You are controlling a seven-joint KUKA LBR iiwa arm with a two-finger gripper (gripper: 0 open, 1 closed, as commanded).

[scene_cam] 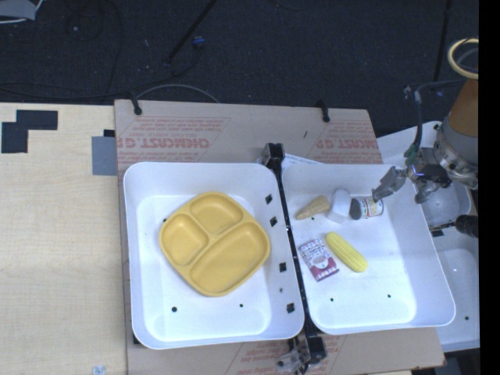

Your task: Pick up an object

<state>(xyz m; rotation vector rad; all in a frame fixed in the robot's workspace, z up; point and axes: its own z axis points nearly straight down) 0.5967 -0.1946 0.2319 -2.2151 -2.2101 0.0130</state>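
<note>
The right bin [422, 287] holds a yellow corn cob [346, 251], a red and white packet [318, 258], a tan cone-shaped piece [314, 207], a small white item [341, 202] and a small dark bottle [366, 208] lying on its side. My gripper [406, 186] hangs over the bin's upper right part, just right of and above the bottle. Its two fingers [387, 183] are spread apart with nothing between them, so it is open. One fingertip is close to the bottle's right end.
A yellow divided plate [215, 243] lies in the left bin [144, 209]. A black divider [285, 233] runs between the bins. The arm's orange band [462, 112] is at the far right, above white clutter beside the bench.
</note>
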